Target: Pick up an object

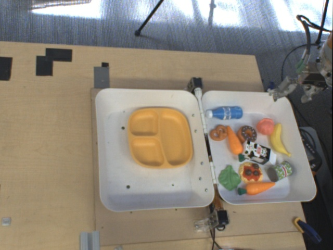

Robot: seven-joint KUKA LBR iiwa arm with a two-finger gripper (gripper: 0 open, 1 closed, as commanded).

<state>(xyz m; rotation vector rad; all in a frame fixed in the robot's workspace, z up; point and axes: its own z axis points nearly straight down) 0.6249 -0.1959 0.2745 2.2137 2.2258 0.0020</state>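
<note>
The right bin [299,191] holds several toy foods. Among them are a blue bottle [225,112], a pretzel [218,133], a donut [246,133], a yellow banana [280,140] and a pink fruit [265,125]. A black-and-white carton [256,151], a green leaf [229,176], two carrots [234,139] [258,188] and a green can [281,171] lie nearer the front. My gripper [294,91] hovers over the bin's far right corner. It is open, with nothing between its fingers, and stands apart from all the toys.
The left bin [112,191] carries a yellow divided plate [158,137]. A hinge bar [204,139] runs between the two bins. Cables [307,30] hang above the gripper at the right edge. Bare wooden bench [47,155] lies to the left.
</note>
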